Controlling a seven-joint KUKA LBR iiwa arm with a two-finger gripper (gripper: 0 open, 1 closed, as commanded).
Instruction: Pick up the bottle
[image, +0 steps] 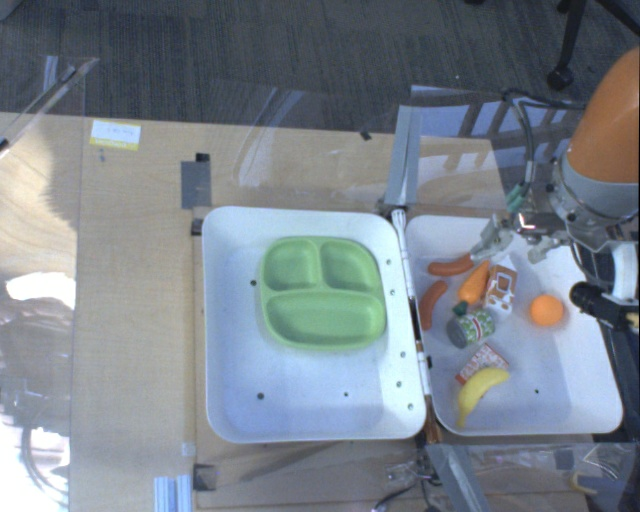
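Observation:
The bottle (472, 326) is small, with a green label and a grey cap. It lies on its side near the middle of the right bin (580, 405). My gripper (516, 240) hangs over the far part of that bin, up and to the right of the bottle and apart from it. Its fingers stand open with nothing between them. The grey arm with its orange band (610, 110) comes in from the upper right.
Around the bottle lie two sausages (449, 266), a carrot (474, 283), a small carton (501, 290), an orange (546, 311), a red-and-white packet (481, 361) and a banana (478, 390). The left bin (300, 400) holds a green divided plate (322, 294).

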